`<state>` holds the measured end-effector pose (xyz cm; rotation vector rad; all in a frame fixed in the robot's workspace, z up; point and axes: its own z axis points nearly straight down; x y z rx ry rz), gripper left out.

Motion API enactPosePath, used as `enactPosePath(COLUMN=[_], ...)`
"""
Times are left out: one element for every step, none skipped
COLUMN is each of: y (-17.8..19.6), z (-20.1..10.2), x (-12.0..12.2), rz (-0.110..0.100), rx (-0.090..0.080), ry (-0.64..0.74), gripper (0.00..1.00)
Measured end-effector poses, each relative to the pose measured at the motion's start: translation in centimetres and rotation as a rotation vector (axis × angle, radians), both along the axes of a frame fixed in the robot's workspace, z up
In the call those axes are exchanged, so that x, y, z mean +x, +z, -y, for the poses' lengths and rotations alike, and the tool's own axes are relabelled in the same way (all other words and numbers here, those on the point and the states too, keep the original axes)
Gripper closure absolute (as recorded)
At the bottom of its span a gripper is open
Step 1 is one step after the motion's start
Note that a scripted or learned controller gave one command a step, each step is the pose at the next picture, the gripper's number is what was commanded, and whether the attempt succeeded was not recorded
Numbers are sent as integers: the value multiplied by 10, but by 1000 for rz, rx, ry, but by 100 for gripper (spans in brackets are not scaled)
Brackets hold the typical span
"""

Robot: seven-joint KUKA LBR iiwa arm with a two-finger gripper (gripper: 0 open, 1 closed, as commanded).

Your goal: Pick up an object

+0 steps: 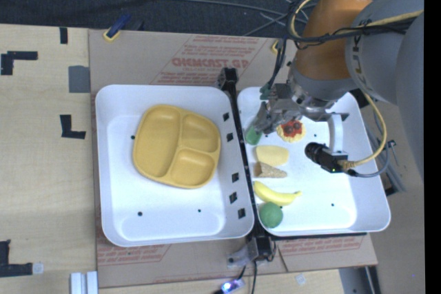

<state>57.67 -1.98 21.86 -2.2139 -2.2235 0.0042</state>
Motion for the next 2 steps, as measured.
enactPosePath(y=[9,10], z=[-46,-94], x=[-28,-59], rz=[1,0], rx=[1,0], ry=[2,2], gripper=[100,100])
